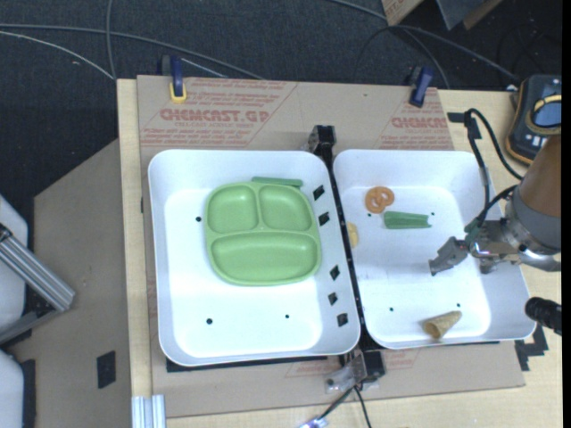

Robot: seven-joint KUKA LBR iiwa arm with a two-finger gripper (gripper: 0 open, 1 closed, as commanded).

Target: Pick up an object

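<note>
Three small things lie in right bin near gripper. Fingers hard to see, cannot tell their state. Flat green stick and orange ring sit just past gripper tip; tan cone sits nearer camera (probably toy food). Smooth green tray sits far beyond, in left bin.

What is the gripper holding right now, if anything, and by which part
Nothing can be seen in the gripper. It hangs over bare floor in the right bin, apart from the green stick, orange ring and tan cone.
</note>
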